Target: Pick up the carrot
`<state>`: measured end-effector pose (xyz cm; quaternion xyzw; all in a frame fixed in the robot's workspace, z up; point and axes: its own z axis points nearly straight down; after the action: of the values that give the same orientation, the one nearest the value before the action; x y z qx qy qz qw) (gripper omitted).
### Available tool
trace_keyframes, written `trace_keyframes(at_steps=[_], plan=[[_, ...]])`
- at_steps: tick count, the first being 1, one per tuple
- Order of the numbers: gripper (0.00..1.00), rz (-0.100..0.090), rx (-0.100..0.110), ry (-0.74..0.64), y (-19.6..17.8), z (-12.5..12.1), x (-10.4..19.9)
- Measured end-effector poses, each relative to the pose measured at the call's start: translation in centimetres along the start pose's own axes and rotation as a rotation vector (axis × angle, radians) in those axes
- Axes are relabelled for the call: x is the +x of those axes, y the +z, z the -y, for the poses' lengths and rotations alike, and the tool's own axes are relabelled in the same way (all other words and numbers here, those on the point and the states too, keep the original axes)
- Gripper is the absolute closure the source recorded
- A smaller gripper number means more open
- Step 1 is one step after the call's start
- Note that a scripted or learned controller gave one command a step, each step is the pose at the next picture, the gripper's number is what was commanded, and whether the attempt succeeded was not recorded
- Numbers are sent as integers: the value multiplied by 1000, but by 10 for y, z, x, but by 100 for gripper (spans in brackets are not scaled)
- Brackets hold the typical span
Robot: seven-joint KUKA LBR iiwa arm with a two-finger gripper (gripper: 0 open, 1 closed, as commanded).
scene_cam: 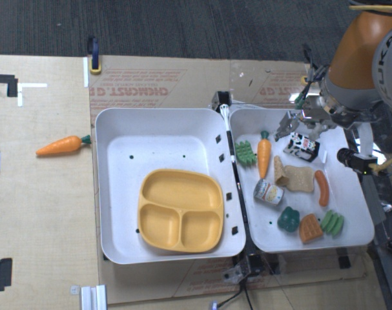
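Nearest you, the yellow divided plastic tray [181,210] sits in the left bin; the orange carrot [263,157] lies right, near your pincer [303,123], whose state I cannot tell.

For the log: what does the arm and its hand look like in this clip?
The arm is bulky and rounded, with a wide orange band over a grey shell near the wrist. Below it sits a darker metallic wrist block with thin cables, one greenish. The hand is small, grey and metallic, with slim pointed fingers.
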<state>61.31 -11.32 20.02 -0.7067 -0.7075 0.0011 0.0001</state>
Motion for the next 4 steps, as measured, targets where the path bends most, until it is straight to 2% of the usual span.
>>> trace_keyframes(at_steps=[1,2,3,4], plan=[[0,-1,-8,34,93,-36,19],[100,0,-5,35,85,-35,18],[0,0,-5,35,85,-35,18],[0,0,-5,131,107,13,7]])
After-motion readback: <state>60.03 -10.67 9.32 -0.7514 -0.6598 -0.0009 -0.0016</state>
